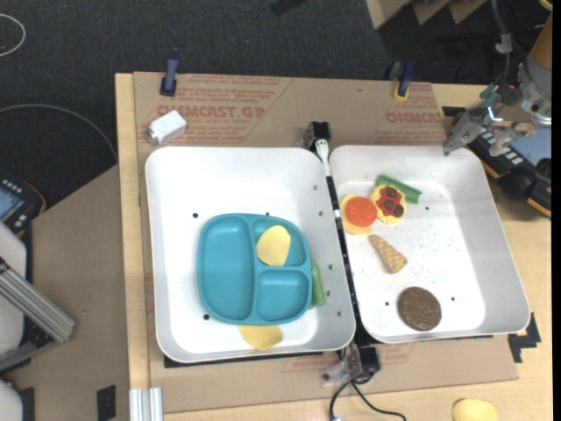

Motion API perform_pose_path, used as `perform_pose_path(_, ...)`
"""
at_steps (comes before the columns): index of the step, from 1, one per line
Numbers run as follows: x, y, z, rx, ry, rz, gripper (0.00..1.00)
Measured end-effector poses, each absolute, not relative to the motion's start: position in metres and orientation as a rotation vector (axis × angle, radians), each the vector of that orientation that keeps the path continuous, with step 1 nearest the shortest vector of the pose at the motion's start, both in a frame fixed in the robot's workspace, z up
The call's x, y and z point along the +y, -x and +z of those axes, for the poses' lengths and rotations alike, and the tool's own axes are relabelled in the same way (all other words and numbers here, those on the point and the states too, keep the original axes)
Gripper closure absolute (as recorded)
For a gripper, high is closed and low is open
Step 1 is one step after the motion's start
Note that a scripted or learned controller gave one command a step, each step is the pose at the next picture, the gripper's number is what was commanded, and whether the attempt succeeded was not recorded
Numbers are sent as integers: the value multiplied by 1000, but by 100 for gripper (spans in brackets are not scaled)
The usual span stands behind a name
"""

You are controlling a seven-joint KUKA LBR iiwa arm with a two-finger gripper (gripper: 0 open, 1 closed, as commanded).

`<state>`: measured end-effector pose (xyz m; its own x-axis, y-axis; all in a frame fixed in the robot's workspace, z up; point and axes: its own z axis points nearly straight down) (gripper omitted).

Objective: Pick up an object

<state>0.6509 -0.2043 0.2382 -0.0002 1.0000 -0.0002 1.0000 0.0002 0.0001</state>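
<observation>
**Q:** Where's the arm sitting right now?

**Me:** From my remote seat, the gripper [462, 135] is up by the far right corner of the right bin [491, 235], hovering just past its rim. Fingers look spread a bit, nothing between them.

**Q:** What can it grab?

**Me:** Right bin has 5 things. A red tomato slice [358, 210] sits near the bin's left wall, touching a pizza slice [390, 203] beside it. A green strip [396, 187] lies along the pizza's far edge. A tan cone [387, 253] sits just in front of those, around the middle of the bin. A brown cookie [419, 308] is near the front edge, apart from the rest.

**Q:** And the left bin?

**Me:** Left bin [175, 200] carries a teal divided plate [230, 274] with a yellow chip [273, 246] in its far right compartment. Another yellow piece [260, 335] sticks out from under the plate's front edge, and a green piece [317, 286] lies against its right side.
</observation>
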Motion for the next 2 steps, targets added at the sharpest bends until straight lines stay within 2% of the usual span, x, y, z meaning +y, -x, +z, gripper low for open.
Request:
perform_pose_path(1, -225, -622, 433, 2205, -2208, 13, 0)
perform_pose_path(2, -223, -623, 432, 2217, -2214, 1, 100)
